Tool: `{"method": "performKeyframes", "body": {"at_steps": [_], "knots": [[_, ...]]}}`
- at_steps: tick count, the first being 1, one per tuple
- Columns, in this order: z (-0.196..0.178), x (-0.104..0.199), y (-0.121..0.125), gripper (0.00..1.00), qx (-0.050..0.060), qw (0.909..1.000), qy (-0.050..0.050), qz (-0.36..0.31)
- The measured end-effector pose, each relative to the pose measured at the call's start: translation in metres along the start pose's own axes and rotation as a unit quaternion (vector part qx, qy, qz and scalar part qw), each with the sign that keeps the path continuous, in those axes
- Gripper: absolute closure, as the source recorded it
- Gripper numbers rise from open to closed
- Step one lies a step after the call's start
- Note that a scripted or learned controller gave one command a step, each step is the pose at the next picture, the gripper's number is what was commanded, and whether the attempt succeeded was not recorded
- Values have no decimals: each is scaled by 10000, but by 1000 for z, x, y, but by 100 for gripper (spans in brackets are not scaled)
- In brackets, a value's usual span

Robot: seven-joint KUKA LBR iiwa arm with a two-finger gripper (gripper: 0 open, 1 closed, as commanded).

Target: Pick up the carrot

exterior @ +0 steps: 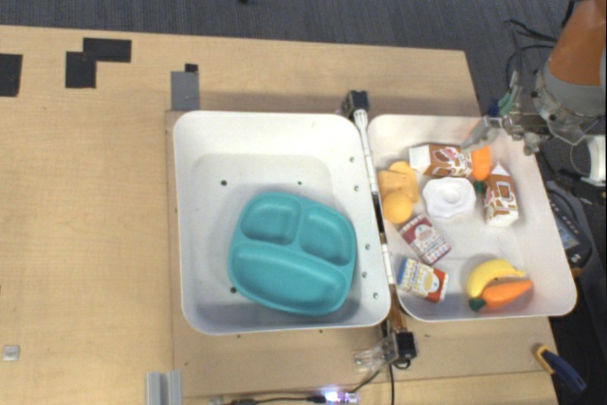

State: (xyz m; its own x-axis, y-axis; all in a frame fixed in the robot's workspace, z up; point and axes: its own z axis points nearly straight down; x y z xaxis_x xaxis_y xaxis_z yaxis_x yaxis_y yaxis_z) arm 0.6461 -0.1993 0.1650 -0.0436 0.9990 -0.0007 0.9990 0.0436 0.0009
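The carrot (506,292), orange with a green stub at its left end, lies in the front right corner of the right bin (560,299), touching the banana (493,274) just behind it. My gripper (497,122) hangs over the back right of that bin, far behind the carrot. A small orange item (482,163) sits just in front of the gripper. The orange-banded wrist (577,52) rises at the view's right.
The right bin also holds a yellow fruit (398,190), a white cup (449,197), two brown packets (446,160) (500,196) and two small cartons (426,239) (421,279). The left bin (204,147) holds a teal divided plate (292,251).
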Motion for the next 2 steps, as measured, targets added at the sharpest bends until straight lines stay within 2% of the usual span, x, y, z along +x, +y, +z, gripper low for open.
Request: {"method": "performKeyframes", "body": {"at_steps": [1, 2], "knots": [[50, -3, 22, 0, -79, 9978, 18, 660], [38, -2, 25, 100, -113, 9979, 10, 631]]}}
